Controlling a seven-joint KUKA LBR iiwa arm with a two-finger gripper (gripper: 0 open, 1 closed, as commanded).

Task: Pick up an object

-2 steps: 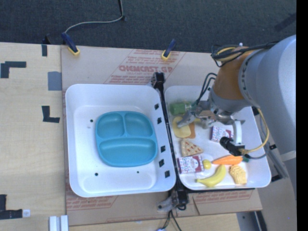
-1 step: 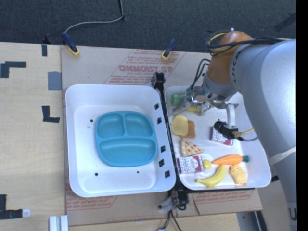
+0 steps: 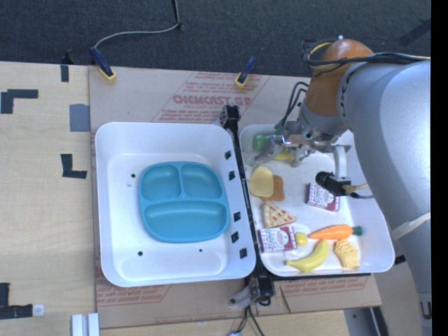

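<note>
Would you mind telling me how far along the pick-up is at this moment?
Done: the gripper has reached the far end of the right bin, beside a green item. In hand: nothing visibly held. Left: grasping and lifting; the banana, carrot and waffle wedge lie untouched at the near end.

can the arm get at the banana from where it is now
Probably yes. The banana lies uncovered near the front of the right bin, with only the carrot close beside it. The end effector sits at the bin's far end, nothing between them.
</note>
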